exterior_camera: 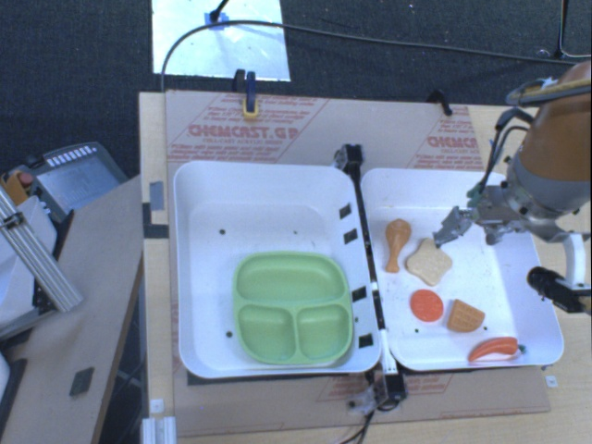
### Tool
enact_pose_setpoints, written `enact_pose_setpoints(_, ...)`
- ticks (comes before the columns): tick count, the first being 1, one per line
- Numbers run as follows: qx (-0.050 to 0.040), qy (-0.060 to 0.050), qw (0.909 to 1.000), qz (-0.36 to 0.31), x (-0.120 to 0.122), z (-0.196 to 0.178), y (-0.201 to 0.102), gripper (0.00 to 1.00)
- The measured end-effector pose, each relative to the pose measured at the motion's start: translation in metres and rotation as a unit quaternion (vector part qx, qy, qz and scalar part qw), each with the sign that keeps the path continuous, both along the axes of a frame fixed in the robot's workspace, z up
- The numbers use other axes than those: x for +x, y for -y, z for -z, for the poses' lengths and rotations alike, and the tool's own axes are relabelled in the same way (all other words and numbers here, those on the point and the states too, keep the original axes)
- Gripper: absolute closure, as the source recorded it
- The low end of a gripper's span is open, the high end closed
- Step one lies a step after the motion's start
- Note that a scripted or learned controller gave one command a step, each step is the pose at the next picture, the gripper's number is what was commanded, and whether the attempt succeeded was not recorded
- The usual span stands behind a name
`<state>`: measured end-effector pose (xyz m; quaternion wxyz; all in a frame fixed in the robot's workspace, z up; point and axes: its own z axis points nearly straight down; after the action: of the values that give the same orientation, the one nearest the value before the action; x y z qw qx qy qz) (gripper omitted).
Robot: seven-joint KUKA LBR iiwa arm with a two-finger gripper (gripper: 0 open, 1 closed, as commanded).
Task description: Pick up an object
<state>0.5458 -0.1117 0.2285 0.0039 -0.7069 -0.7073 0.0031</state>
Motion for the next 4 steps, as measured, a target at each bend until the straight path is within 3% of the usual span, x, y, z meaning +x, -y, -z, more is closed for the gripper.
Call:
enact_pose_setpoints(1, -0.0007, 0.006, 1.0, -0.001, 0.002, -0.006, 0.0, 0.0)
enact_pose_setpoints(3, -0.0002, 0.004, 1.0, 0.0, -0.004, 0.08, 0.001, 0.0)
enact_pose_setpoints(4, 0.0001, 0.003, 1.0, 0.0, -0.004, 0.142, -0.005, 0.0)
